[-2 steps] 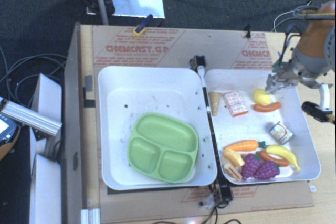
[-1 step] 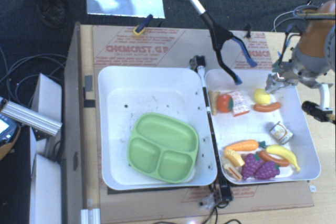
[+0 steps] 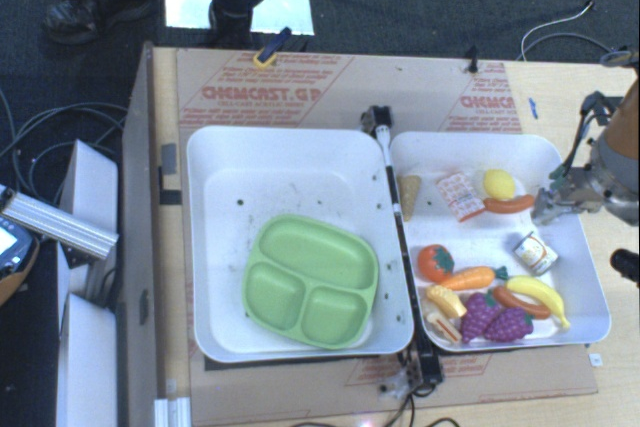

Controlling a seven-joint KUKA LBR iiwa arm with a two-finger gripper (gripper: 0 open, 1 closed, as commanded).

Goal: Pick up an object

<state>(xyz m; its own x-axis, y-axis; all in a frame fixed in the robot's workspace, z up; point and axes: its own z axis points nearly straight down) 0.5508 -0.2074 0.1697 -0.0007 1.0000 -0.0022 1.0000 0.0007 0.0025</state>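
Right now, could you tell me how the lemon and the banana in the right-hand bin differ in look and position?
The lemon is short and rounded, while the banana is long and curved. The lemon sits near the far wall of the right bin, just above a sausage; the banana lies near the front edge, beside the purple grapes. The lemon is closer to the gripper than the banana. Both are yellow toy fruit.

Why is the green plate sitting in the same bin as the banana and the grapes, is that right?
Not quite. The camera view shows the green plate alone in the left bin. The banana and the grapes lie in the right bin, with the rest of the toy food. The pincer is at that bin's right rim.
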